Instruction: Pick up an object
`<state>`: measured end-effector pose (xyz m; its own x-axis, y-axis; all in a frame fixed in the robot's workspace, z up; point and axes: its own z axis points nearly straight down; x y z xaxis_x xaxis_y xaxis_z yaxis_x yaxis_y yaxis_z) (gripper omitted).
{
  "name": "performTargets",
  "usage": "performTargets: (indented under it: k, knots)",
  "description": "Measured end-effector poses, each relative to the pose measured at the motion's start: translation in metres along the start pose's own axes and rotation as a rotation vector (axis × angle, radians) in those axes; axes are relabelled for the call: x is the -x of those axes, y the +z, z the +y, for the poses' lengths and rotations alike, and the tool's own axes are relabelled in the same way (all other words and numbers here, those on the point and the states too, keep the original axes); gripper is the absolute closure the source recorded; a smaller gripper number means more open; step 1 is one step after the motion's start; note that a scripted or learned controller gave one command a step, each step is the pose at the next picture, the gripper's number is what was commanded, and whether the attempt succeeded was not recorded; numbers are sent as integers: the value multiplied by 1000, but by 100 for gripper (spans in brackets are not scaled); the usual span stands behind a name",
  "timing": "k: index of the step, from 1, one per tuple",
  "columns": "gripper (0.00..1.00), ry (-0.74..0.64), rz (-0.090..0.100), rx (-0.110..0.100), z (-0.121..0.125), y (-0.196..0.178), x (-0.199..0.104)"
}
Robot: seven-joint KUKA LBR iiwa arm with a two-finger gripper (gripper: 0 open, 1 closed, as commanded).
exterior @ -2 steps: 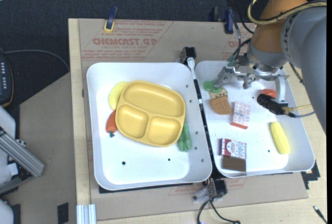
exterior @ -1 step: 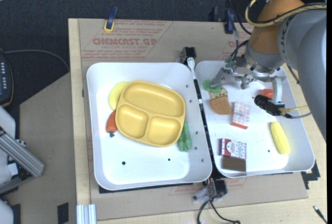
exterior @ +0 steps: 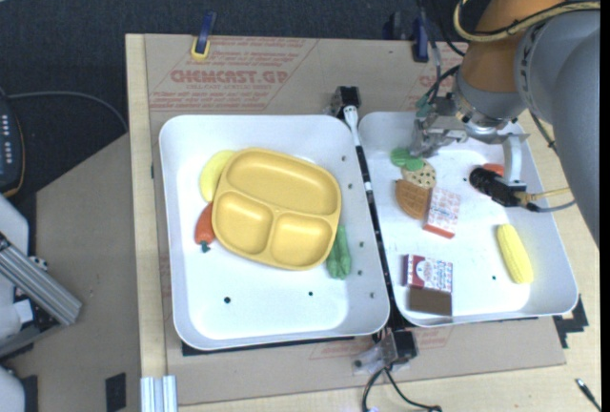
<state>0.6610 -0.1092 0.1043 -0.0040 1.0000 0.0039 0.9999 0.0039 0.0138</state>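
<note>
My gripper (exterior: pixel 425 139) is low over the far left corner of the right bin (exterior: pixel 553 291), under the orange band of the arm. A small green thing (exterior: pixel 404 155) lies just at its tip, touching or nearly touching it. Right below that sits a brown cone-shaped biscuit toy (exterior: pixel 415 193). Beside the biscuit lies a red and white packet (exterior: pixel 443 212). A yellow corn-like piece (exterior: pixel 515 253) rests at the bin's right side. A red and brown box (exterior: pixel 429 284) lies near the front edge.
The left bin (exterior: pixel 191 305) holds a yellow divided plate (exterior: pixel 276 208). Tucked around the plate are a yellow fruit (exterior: pixel 213 172), an orange-red vegetable (exterior: pixel 204 227) and a green leafy piece (exterior: pixel 339 256). A dark ridge (exterior: pixel 367 200) separates the bins.
</note>
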Motion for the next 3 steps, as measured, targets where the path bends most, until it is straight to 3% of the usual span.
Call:
performTargets:
  k: [2,3]
  knots:
    - [100,4,-6,-5,-3,-107,4]
    - [100,3,-5,-9,-2,-122,4]
